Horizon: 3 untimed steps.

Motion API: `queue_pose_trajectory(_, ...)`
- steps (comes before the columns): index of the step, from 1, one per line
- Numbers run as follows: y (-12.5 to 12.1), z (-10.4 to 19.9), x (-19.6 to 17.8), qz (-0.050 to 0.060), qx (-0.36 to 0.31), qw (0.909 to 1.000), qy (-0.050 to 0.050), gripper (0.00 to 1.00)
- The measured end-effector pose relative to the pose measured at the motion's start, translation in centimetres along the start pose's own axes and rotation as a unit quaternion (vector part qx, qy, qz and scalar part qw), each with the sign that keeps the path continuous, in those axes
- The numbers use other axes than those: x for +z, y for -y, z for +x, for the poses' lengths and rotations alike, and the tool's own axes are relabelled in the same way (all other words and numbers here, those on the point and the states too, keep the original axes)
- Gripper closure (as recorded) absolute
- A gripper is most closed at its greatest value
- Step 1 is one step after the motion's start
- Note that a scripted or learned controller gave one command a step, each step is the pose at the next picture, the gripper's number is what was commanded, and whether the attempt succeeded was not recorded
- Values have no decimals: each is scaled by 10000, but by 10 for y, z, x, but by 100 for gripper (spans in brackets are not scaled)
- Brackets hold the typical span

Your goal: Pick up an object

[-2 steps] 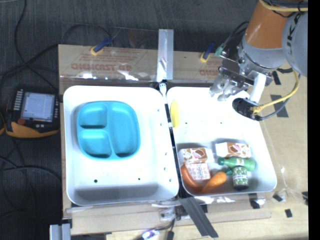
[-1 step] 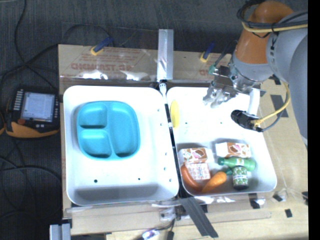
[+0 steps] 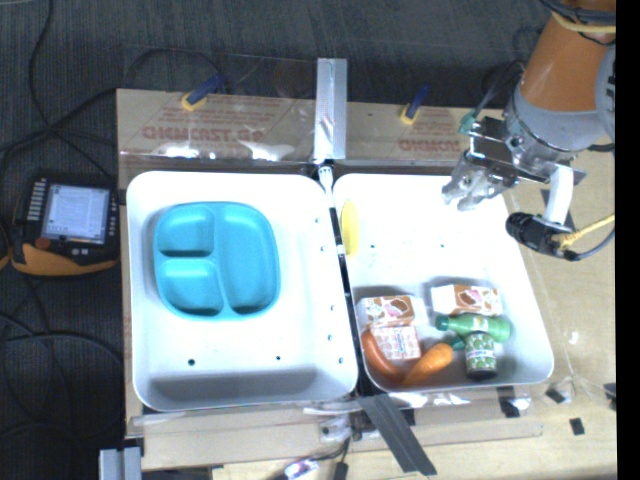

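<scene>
1. Where the arm [image 3: 565, 63] reaches in from the right of the camera view, its gripper [image 3: 468, 190] is seen above the upper right corner of the right bin [image 3: 420, 238], with two pale fingers [image 3: 455, 190] pointing down and set slightly apart; nothing is seen between them.
2. Along the left wall of that bin a small yellow object [image 3: 349, 223], possibly a banana, is laid upright in the frame, well apart from the gripper.
3. At the bin's lower end a cluster is gathered: two brown-and-white packets [image 3: 386, 310] [image 3: 464, 298], a third packet [image 3: 398, 344], a red sausage-like item [image 3: 376, 360], an orange carrot [image 3: 433, 361] and two green bottles [image 3: 478, 325] [image 3: 480, 353], touching or just beside one another.
4. A blue divided plate [image 3: 215, 258] is set in the left bin [image 3: 150, 368].
5. A handheld screen device [image 3: 68, 218] is placed left of the bench.
</scene>
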State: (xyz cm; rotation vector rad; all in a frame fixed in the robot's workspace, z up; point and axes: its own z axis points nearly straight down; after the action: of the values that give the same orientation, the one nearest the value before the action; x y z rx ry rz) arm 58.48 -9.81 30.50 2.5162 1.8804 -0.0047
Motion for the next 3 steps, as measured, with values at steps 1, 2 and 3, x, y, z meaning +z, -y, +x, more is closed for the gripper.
queue_pose_trajectory(1,25,57,-54,2,153,9999,-4,100)
queue_pose_trajectory(2,59,100,-48,12,530,9986,-3,100)
queue_pose_trajectory(3,51,116,-57,5,496,9988,0,100)
